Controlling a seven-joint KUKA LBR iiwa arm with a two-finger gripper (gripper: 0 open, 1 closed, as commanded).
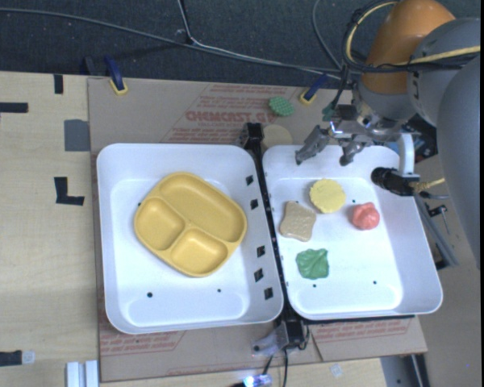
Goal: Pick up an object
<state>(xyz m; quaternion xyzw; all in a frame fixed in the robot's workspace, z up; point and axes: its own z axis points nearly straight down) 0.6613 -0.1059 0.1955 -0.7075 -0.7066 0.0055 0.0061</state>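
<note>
The right bin (403, 289) holds a round yellow piece (327, 195), a tan bread-like piece (298, 221), a red piece (365, 216) and a green leafy piece (312, 263). My gripper (329, 150) hangs over the far edge of this bin, above and just behind the yellow piece. Its two fingers (308, 149) are spread apart, open, with nothing between them.
The left bin (125, 297) holds a yellow three-compartment tray (190, 223). A small green item (281, 106) lies on the cardboard behind the bins. Black clips run along the seam between the bins. The arm (403, 47) fills the upper right, with cables looping above it.
</note>
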